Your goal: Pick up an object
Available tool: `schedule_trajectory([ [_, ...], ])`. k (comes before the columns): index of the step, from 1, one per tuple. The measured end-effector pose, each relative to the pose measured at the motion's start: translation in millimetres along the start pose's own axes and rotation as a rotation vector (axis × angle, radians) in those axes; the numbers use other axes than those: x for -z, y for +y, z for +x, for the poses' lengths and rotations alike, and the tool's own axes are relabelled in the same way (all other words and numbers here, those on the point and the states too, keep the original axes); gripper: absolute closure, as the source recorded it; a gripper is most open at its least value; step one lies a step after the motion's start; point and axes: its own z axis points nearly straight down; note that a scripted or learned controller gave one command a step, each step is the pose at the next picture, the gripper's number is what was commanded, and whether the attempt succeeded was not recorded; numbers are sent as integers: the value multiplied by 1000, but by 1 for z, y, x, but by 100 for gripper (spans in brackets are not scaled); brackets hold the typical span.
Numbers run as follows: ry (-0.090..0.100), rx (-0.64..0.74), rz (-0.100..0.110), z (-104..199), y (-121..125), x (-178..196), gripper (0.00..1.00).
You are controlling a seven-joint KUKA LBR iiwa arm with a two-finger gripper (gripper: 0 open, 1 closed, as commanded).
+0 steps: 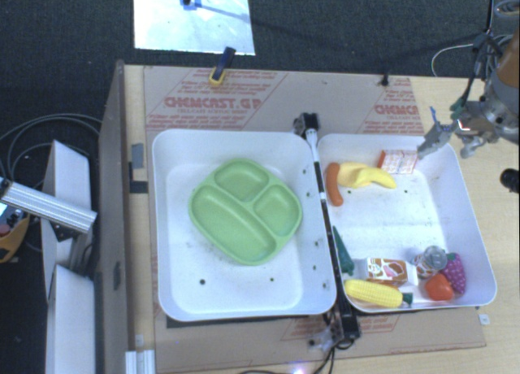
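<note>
My two-finger pincer (449,138) hangs spread apart with nothing in it, above the far right corner of the right white bin (471,226). A small red-and-white box (397,161) lies just beside it.

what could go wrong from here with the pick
1. The gripper sits near the right white bin's far rim; descending here, it might strike the rim.
2. The nearest item, the small red-and-white box, lies flat near the bin wall, so a grasp may slip.
3. The purple grapes, orange-red tomato and small clear item are crowded together; a grasp there may nudge neighbours.
</note>
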Motion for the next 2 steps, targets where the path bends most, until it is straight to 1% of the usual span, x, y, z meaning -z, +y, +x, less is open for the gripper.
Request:
schedule_trajectory([
  [1, 1, 4, 2, 17, 31, -73, 0],
  [2, -2, -1, 15, 16, 48, -158, 0],
])
